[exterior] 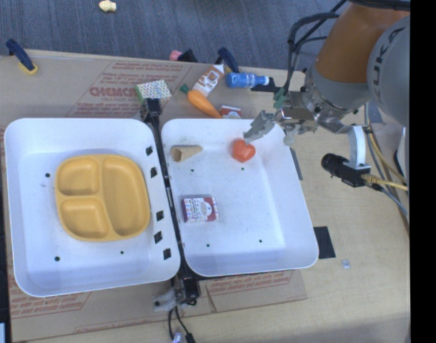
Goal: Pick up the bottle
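Observation:
Two bottles lie on the cardboard behind the right bin. One is blue with a white cap; the other is white with an orange label. My gripper hangs over the bin's back right corner, just right of a red tomato-like piece. Its fingers stand apart with nothing between them. The blue bottle lies a short way behind and to the left of the gripper, outside the bin.
The right bin also holds a cone-shaped piece and a small red and white packet. An orange carrot lies behind it. A yellow divided plate rests in the left bin. Black clips sit along the bins' shared edge.

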